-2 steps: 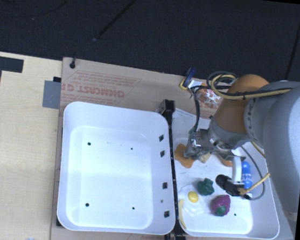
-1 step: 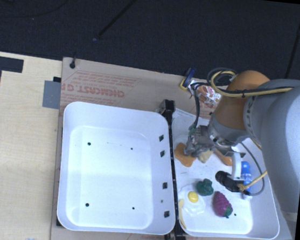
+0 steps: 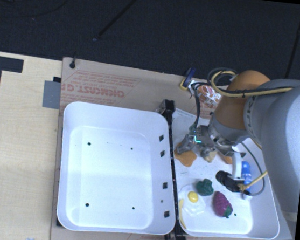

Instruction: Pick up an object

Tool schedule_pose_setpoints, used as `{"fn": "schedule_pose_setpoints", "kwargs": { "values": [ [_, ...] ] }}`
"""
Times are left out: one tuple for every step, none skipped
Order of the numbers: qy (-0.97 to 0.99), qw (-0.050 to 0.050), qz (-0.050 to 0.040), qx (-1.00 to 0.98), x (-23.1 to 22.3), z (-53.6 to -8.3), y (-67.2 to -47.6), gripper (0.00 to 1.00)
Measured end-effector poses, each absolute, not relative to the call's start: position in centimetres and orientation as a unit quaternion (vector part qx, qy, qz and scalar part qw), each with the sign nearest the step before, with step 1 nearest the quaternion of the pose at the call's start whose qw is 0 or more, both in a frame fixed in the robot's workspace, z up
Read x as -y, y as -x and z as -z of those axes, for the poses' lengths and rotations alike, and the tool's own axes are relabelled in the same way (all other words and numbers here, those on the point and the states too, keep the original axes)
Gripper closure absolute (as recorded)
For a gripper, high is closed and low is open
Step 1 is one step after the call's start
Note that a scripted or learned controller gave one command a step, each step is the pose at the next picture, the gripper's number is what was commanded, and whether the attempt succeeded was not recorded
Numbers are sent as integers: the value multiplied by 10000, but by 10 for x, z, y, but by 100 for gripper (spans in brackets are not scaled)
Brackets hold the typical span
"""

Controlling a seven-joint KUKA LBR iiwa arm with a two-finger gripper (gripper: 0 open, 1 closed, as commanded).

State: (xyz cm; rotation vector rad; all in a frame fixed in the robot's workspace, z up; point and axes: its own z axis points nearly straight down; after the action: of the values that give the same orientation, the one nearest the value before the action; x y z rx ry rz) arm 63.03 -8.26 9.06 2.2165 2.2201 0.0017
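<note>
Camera view, contents as seen.

1. Pale wooden bench top [image 3: 11,148], bearing a brown cardboard sheet with red printed lettering [image 3: 100,86]; both bins rest on that sheet.
2. Shallow white plastic left bin [image 3: 63,149], rounded corners, a few small dark dots on its floor.
3. Shallow white plastic right bin [image 3: 262,225], set touching the left bin along a black joining strip [image 3: 169,165].
4. Grey robot arm with orange band [image 3: 280,122], reaching in from the right over the far half of the right bin.
5. Two-finger gripper [image 3: 194,145], low over the far left part of the right bin, close to the joining strip. How far it is spread cannot be told; nothing is visibly held.
6. Orange-brown rounded lump [image 3: 187,158], on the right bin's floor just beside the gripper, on its near side.
7. Dark green lumpy toy [image 3: 204,187], mid-bin, apart from the gripper.
8. Magenta oval berry-shaped toy with green tip [image 3: 221,203], just beside the green toy.
9. Flat white piece with yellow centre [image 3: 193,199], near the joining strip, beside the green toy.
</note>
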Motion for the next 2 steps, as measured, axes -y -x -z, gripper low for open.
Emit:
{"fn": "schedule_pose_setpoints", "kwargs": {
  "values": [
    [-7086,5,-4,-7056,119,-90,-565,0],
    [-7061,14,-12,-7081,113,-88,-647,0]
  ]
}}
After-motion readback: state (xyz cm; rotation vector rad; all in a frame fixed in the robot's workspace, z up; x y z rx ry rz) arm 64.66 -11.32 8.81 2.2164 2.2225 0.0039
